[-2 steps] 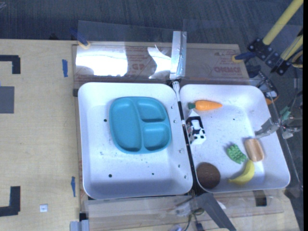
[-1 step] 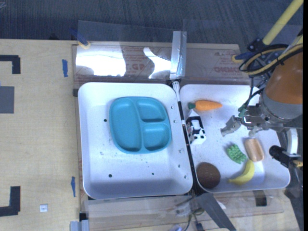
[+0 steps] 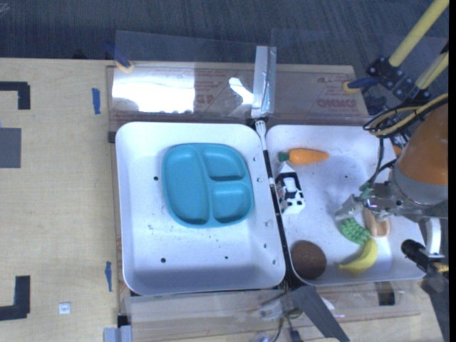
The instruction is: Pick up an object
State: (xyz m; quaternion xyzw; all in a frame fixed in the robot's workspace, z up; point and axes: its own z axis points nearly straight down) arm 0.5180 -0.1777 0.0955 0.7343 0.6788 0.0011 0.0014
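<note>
Lower right of frame: brown ball [image 3: 308, 257], banana [image 3: 362, 257], green toy [image 3: 350, 229] beneath gripper [image 3: 372, 212]. Cannot tell grip state. Probably light, soft, ridged; best pinched across its middle.

Dark grey carpet [image 3: 214, 6] is running along the top, a pale wooden bench [image 3: 53, 191] is spreading below it, black tape marks [image 3: 20, 95] are sitting at its left, and glare is bouncing off clear sheeting [image 3: 185, 84].

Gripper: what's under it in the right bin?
Under the gripper: a green object, a banana and a pinkish item, all partly covered. Whether anything is gripped is hidden.
</note>
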